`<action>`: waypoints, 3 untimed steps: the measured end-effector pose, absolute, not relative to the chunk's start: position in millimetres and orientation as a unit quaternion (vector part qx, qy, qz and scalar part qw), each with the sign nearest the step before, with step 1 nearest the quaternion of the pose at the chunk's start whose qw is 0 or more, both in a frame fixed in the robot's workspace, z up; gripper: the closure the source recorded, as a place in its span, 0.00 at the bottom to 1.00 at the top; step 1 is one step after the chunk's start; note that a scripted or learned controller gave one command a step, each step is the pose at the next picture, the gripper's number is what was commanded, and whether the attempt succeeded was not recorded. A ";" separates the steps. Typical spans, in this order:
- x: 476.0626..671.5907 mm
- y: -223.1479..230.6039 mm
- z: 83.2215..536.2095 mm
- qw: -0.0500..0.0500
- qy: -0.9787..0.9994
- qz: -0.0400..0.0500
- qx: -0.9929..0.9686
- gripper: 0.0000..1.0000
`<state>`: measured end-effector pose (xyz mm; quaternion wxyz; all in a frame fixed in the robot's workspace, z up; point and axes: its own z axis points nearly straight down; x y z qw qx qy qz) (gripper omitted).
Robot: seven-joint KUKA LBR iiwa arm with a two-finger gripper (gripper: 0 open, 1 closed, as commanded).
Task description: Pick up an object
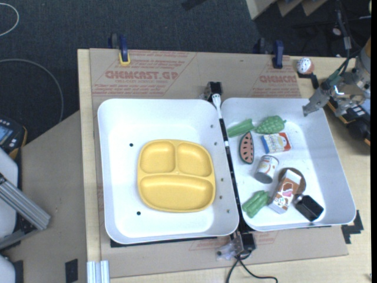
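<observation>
From the overhead camera, my tool (315, 101) sits at the far right edge of the table (177, 69), just over the upper right corner of the right bin (330, 158), with the rest of my arm barely reaching in from the right. It looks small and grey here, and I cannot tell how wide it stands or whether it grips anything. Below it in the right bin lie a green leafy toy (270, 124), a green pepper-like piece (240, 127), a watermelon slice (246, 148), a small red and white carton (275, 142), a small can (266, 168), a brown and white packet (286, 190), a green pickle-like piece (255, 203) and a black block (309, 207). The left bin (118, 158) holds a yellow divided plate (175, 175).
</observation>
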<state>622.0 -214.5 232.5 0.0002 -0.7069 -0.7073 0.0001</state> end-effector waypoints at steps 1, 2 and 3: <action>622.8 -214.6 243.7 -0.002 -0.708 -0.001 -0.706 1.00; 623.6 -214.6 254.6 -0.004 -0.708 -0.001 -0.706 1.00; 568.4 -177.7 425.0 -0.009 -0.708 -0.005 -0.706 1.00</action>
